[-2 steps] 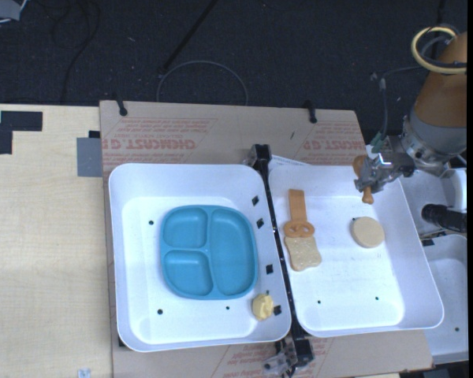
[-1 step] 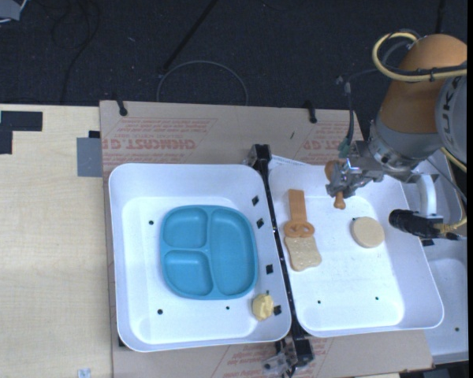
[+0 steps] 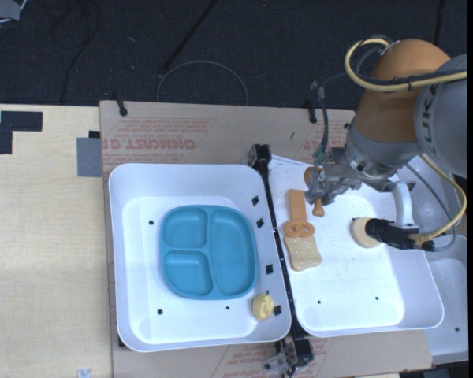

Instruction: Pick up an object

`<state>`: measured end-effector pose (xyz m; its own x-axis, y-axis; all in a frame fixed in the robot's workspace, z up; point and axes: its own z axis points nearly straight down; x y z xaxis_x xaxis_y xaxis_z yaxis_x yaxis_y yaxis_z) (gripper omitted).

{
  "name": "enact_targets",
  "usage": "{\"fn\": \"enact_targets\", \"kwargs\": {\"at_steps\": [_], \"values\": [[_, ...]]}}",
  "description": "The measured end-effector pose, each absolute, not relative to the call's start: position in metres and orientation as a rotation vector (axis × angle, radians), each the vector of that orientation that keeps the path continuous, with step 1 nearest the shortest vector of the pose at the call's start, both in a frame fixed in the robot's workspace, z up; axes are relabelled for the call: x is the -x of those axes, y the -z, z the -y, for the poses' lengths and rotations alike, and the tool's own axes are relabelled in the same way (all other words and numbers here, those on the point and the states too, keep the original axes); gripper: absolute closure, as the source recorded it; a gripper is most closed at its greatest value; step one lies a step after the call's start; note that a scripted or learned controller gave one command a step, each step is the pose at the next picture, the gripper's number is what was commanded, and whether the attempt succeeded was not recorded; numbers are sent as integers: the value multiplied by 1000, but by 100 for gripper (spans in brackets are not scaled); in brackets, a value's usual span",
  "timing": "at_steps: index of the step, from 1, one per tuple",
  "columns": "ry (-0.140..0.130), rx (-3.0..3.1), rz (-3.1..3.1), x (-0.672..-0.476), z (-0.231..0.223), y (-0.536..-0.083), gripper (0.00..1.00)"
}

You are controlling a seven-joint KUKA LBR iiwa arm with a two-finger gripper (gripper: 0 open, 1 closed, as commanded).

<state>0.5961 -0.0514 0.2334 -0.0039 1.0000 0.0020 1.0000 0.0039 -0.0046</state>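
My gripper (image 3: 321, 189) hangs over the upper left part of the right bin (image 3: 363, 309). A small orange-brown piece (image 3: 318, 206) shows right under it; whether it is held is unclear. Just to the left lies an orange stick (image 3: 297, 205), with an orange pretzel-shaped piece (image 3: 299, 229) at its lower end and a tan toast-like slab (image 3: 303, 253) below that. In the left bin (image 3: 134, 203) a blue divided plate (image 3: 206, 251) lies flat. A small yellow lump (image 3: 262, 306) sits near that bin's lower right corner.
The two bins meet along a black-clipped divider (image 3: 274, 235). The arm's grey body and orange band (image 3: 398, 93) stand over the right bin's upper right corner. A cardboard sheet (image 3: 189, 136) lies under both bins.
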Motion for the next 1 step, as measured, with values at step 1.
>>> {"fn": "enact_targets", "kwargs": {"at_steps": [1], "values": [[-3, 2214, 2222, -585, 8, -237, 100]]}}
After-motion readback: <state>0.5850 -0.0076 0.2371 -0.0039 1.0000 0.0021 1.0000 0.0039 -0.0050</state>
